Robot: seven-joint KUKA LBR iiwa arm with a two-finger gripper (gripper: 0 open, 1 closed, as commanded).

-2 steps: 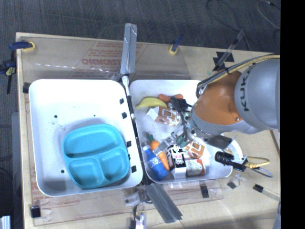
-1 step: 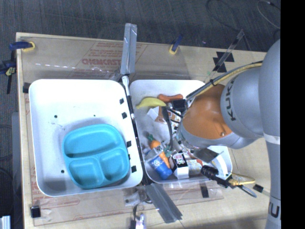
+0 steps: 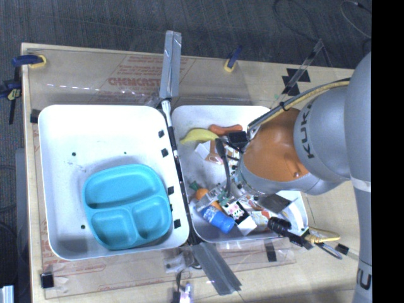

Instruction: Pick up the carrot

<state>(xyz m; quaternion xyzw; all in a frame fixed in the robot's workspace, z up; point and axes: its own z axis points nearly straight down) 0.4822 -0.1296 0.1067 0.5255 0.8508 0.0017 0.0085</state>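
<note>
A small orange piece with a green end, which looks like the carrot [image 3: 201, 193], lies by the left wall of the right bin [image 3: 189, 169], toward its front. The arm's orange band and grey wrist hang over the middle of that bin. Below them the gripper [image 3: 228, 192] is down among the clutter at the bin's front, just right of the carrot. The wrist hides most of the gripper, and I see nothing held in it.
A yellow banana [image 3: 197, 135] and an orange-red object [image 3: 219, 129] lie at the back of the right bin. A blue bottle [image 3: 218, 219], a black-and-white die [image 3: 235, 211] and other small items crowd its front. The left bin [image 3: 63, 144] holds a blue divided tray [image 3: 126, 204].
</note>
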